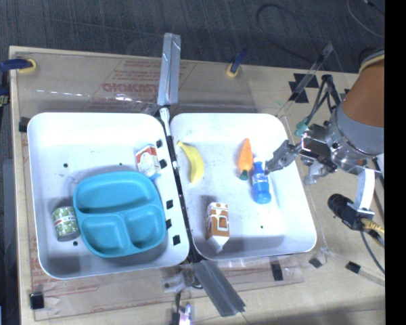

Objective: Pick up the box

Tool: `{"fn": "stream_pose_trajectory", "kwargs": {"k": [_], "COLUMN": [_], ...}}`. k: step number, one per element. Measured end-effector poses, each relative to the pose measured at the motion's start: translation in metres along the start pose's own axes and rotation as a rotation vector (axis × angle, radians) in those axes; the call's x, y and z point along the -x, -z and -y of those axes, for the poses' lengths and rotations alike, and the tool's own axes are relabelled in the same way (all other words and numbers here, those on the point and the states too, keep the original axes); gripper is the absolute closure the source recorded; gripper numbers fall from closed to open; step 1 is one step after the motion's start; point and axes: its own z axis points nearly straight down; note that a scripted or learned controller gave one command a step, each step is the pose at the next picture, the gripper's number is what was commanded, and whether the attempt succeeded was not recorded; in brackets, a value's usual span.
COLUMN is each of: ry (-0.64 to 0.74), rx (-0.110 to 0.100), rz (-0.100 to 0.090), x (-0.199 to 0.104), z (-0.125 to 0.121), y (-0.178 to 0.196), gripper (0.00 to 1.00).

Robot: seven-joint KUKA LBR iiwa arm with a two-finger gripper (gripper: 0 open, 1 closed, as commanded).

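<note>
The table [47,63] carries two shallow white bins side by side. In the right bin [294,239], the box [217,225], a small orange-and-white carton with a slanted top, stands near the front wall on the bin's left half, well apart from the gripper. A yellow banana [191,161] lies near the divider between the bins, toward the back. An orange carrot [245,156] lies further right, and a blue bottle [260,185] lies just beside its lower end, touching or nearly touching it.

The gripper [281,160] reaches in from the right, over the right bin's right edge, its tip just beside the top of the blue bottle. Whether the fingers are spread or pressed together cannot be told from this view; nothing is seen between them. Behind it, the arm's [365,107] grey body and orange band rise toward the upper right.

In the left bin [40,147], a blue sectioned tray [120,213] fills much of the front half. A small green-labelled can [65,223] lies just left of the tray. A red-and-white carton [147,160] sits at the tray's back right corner, close to the divider.
</note>
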Motion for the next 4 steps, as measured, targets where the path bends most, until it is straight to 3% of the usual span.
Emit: {"fn": "stream_pose_trajectory", "kwargs": {"k": [1,2,3,4], "ry": [0.051,0.182,0.422,0.607], "rx": [0.002,0.0,0.004,0.002], "rz": [0.001,0.001,0.002,0.002], "x": [-0.054,-0.013,-0.023,-0.008], "z": [-0.066,-0.074,-0.103,-0.084], "y": [0.075,0.025,0.013,-0.05], "gripper": [0.0,0.0,0.0,0.0]}}
